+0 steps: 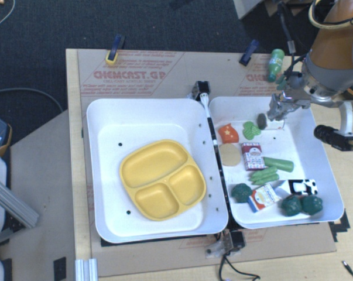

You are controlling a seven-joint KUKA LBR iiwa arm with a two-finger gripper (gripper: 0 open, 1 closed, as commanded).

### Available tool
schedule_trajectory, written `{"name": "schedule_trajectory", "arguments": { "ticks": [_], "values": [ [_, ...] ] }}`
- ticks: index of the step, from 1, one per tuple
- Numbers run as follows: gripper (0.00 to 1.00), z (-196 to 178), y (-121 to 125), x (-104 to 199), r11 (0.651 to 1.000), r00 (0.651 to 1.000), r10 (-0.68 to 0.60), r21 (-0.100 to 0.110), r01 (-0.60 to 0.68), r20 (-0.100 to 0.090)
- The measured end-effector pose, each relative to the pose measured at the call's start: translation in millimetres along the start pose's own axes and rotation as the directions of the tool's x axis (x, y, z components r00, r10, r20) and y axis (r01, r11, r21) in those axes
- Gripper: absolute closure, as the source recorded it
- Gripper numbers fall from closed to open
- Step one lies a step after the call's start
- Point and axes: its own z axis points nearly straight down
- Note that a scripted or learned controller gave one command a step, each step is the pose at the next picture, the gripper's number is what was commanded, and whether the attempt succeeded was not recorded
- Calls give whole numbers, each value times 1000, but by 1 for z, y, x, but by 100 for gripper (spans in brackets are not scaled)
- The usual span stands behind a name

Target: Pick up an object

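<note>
My gripper (277, 111) hangs over the far end of the right bin (325, 174), with the orange-banded arm (334, 37) rising behind it. A small dark grey lump (262, 120) lies just left of and below it; whether they touch I cannot tell. Nearby in the bin are a light green piece (252, 130), a red-orange tomato (228, 133), a beige disc (229, 154), a red box (253, 156) and a green cucumber (278, 164). Toward the near end lie green pods (263, 177), a dark green lump (242, 192), a small carton (264, 198), a black-and-white block (303, 187) and two dark green pieces (302, 205).
The left bin (103, 157) holds a yellow divided plate (163, 179). A green bottle (276, 64) lies on the bench behind the right bin, close to the arm. Clamps (113, 50) (249, 52) sit at the board's far edge, and a black latch (201, 89) joins the bins.
</note>
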Motion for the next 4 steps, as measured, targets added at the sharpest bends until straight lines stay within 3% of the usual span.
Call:
{"name": "schedule_trajectory", "arguments": {
  "ticks": [1,2,3,4],
  "values": [
    [100,10,-27,46,1000,1000,0,2,0,-1],
    [100,-7,-68,85,1000,1000,0,0,0,-1],
    [100,7,-68,98,1000,1000,3,1,-3,1],
    [100,6,-71,85,1000,1000,6,-1,-6,1]
  ]
}}
